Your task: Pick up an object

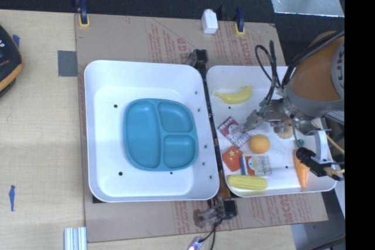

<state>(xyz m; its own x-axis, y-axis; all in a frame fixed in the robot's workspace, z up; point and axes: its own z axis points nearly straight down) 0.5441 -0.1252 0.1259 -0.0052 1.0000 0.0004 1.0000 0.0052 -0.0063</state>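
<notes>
Counter (41,143) — light wood, cardboard sheet under two white bins. Left bin (105,178) holds a blue divided plate (160,133). Right bin (234,76) holds the pickable objects: banana (233,95) at the far end, corn cob (246,182) at the near rim, red packet (233,160), snack wrapper (233,132), orange ball (259,144), carrot (301,174) by the right wall. Arm (313,76) over right bin; claw (258,117) just above the orange ball — cannot tell whether clenched or released.
</notes>
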